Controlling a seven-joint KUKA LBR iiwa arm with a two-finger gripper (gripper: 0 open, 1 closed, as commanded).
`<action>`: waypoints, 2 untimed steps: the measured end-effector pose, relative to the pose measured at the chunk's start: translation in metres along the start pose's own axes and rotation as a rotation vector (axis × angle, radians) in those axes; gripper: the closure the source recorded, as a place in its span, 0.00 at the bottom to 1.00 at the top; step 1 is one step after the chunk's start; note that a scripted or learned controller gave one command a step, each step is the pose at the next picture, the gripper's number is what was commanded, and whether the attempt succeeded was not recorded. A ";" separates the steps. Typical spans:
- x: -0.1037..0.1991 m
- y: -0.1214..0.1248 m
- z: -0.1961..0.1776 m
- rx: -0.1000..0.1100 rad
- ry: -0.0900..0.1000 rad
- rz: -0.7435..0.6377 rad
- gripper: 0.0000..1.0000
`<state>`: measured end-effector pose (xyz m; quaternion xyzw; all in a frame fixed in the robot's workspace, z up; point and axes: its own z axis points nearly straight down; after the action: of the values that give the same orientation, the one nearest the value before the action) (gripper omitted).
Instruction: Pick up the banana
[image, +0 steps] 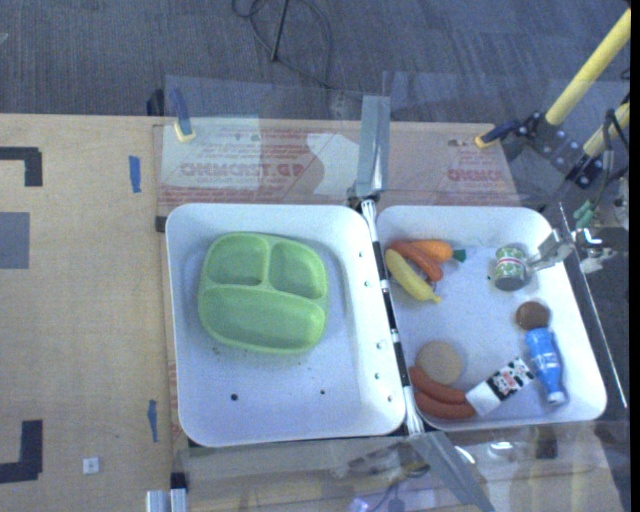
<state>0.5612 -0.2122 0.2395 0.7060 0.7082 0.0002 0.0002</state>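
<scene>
Inside right bin (590, 400): banana (410, 276), carrot (428, 253).

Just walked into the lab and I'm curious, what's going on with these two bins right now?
A robot arm is set to pick up the banana, which lies untouched in the right bin beside a carrot. The gripper sits at that bin's right edge, close to a small can, away from the banana. The left bin holds a green divided plate.
</scene>
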 end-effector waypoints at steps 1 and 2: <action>0.122 0.043 -0.011 -0.002 0.000 0.086 0.00; 0.185 -0.006 -0.055 0.002 0.001 0.011 0.00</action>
<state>0.5545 -0.0269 0.2949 0.7100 0.7042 -0.0001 -0.0006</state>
